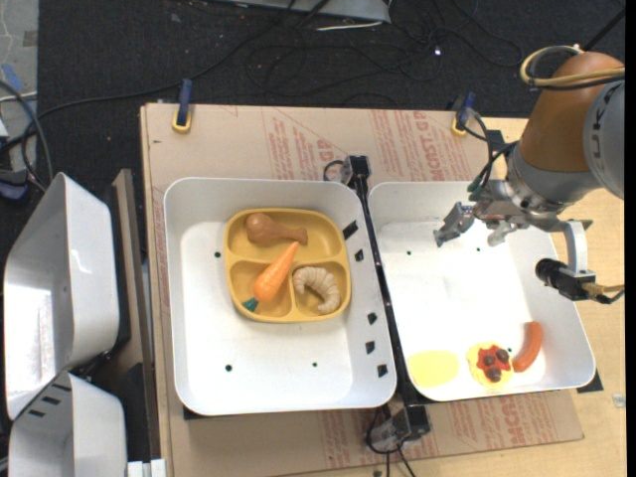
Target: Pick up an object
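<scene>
A: The claw (475,225) hangs over the upper part of the right bin (447,296), fingers spread, gripping nothing!

B: And the targets? A sausage (528,346), a pizza slice (489,361) and a flat yellow disc (433,368) sit along that bin's near edge, well apart from the claw.

A: The sausage looks best: smooth, rounded, probably light plastic. Pinch it across the middle.

B: Slippery, though! Over left, the yellow divided plate (238,286) holds a drumstick (274,230), carrot (275,274) and shrimp (318,286).
</scene>
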Controlling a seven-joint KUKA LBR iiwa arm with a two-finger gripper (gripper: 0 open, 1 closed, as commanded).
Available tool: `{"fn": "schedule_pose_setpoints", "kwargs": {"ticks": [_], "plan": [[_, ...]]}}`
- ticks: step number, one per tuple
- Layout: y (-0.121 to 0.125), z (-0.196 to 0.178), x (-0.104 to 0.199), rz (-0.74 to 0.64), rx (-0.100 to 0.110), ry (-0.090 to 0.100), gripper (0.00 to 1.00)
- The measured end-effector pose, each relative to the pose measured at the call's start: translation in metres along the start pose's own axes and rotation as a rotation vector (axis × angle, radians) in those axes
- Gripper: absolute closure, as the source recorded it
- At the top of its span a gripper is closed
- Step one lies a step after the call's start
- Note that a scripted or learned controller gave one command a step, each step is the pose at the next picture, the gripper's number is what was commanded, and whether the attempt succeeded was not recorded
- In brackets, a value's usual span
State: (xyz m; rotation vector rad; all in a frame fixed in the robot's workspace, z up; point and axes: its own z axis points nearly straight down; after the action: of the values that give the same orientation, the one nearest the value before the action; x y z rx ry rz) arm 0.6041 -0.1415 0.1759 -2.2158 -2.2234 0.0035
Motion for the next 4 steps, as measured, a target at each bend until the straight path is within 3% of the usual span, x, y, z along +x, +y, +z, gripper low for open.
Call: {"fn": "schedule_pose_setpoints", "kwargs": {"ticks": [1,2,4], "plan": [[-0.004,0.062,0.007,0.003,0.003,0.001,0.0],[-0.002,0.048,0.006,0.003,-0.004,-0.001,1.0],[-0.006,-0.063,-0.009,0.004,-0.01,-0.003,1.0]]}}
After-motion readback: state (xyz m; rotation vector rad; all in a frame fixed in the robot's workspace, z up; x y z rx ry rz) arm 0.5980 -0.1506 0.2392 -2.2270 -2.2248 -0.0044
